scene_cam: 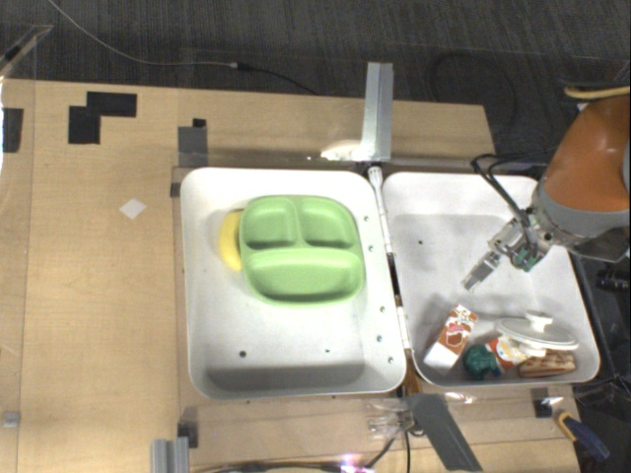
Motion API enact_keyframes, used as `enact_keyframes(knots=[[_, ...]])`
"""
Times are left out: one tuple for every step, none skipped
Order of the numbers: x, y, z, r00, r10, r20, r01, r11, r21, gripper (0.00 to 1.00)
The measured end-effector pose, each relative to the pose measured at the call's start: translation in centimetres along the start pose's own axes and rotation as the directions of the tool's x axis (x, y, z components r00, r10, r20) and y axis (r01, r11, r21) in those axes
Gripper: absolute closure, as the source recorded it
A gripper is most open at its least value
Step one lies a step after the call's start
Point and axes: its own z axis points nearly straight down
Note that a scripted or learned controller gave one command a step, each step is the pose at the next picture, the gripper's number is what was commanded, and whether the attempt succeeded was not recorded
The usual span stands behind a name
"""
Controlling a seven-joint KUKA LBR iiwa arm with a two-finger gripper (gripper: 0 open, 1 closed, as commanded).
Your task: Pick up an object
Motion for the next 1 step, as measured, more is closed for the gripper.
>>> enact_keyframes(knots=[[3.42, 2.80, 6.18, 0.978, 0.207, 0.003, -0.207, 0.978, -0.004, 0.00]])
